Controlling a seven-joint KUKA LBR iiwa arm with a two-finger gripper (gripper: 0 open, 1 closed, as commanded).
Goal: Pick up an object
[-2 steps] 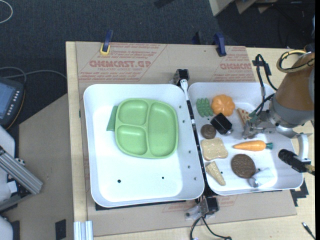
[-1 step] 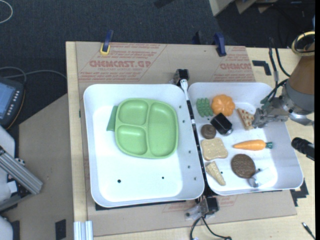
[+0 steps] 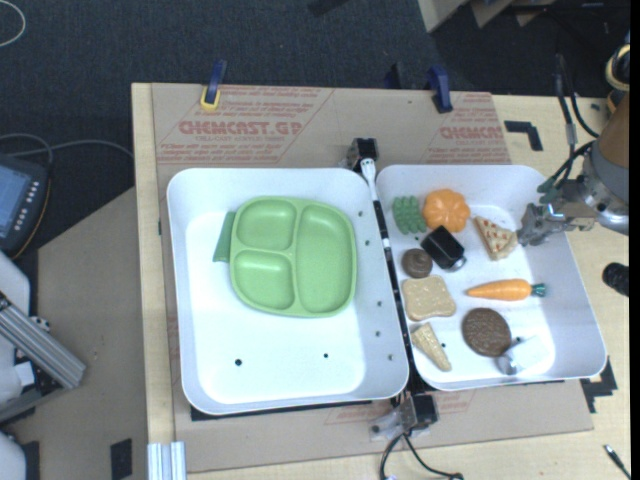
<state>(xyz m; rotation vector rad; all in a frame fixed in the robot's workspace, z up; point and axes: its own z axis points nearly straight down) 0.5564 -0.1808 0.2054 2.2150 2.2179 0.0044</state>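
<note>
right bin (image 3: 575, 298) crowded with pumpkin (image 3: 445, 208), carrot (image 3: 498, 290), cookie (image 3: 486, 331); pizza slice (image 3: 493, 237), tan and triangular, seen just beside hand (image 3: 537, 224), hand state cannot be told.

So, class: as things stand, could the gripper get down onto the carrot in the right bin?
Probably yes. The gripper hangs just above and right of the carrot, which lies apart from its neighbours with nothing on top of it.
</note>
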